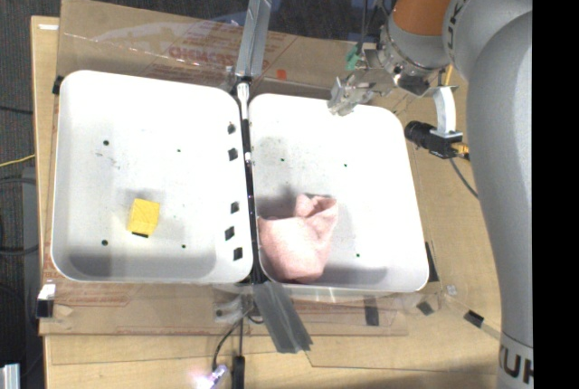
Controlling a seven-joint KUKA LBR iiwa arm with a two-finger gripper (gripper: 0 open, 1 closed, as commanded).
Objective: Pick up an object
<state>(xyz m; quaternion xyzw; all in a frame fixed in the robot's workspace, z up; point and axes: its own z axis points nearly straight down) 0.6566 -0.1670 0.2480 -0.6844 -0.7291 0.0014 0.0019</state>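
Note:
A small yellow block (144, 217) lies in the left bin (90, 107), toward its front. A crumpled pink cloth (298, 238) rests in the right bin (371, 161), against the divider at its front left. My gripper (345, 98) hangs over the back rim of the right bin, well away from both objects. Nothing shows between its fingers.
A metal bar (251, 39) runs up from the divider between the bins. The bins sit on brown cardboard (163, 34). The grey arm (493, 107) fills the right side, with cables and a black connector (430, 138) beside the right bin's back corner.

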